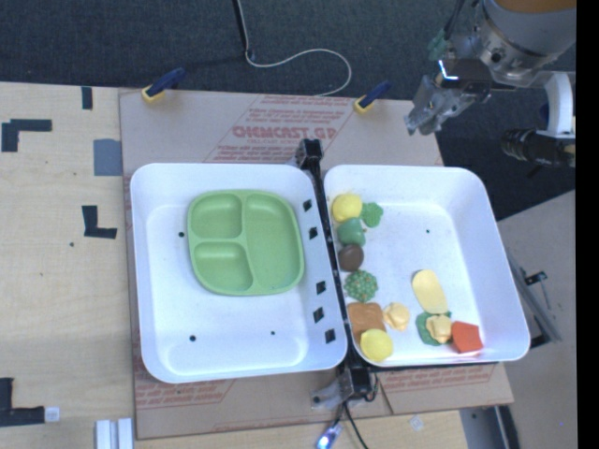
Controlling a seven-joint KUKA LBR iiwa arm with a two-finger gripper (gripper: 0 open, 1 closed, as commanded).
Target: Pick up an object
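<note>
Gripper (pixel 423 118) hangs beyond right bin's (pixel 487 251) far right corner, over bench; finger spread cannot be told. Toy foods (pixel 360 283) crowd bin's left edge. Green plate (pixel 246 241) in left bin (pixel 154 279).

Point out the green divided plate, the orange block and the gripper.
green divided plate (pixel 246 242): camera view, on the ridge between its compartments.
orange block (pixel 466 337): camera view, on its top face.
gripper (pixel 424 120): camera view, at its lower tip, above the bench.

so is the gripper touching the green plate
Apart. The camera view shows the gripper raised beyond the right bin's far edge, while the green plate lies in the left bin.
</note>
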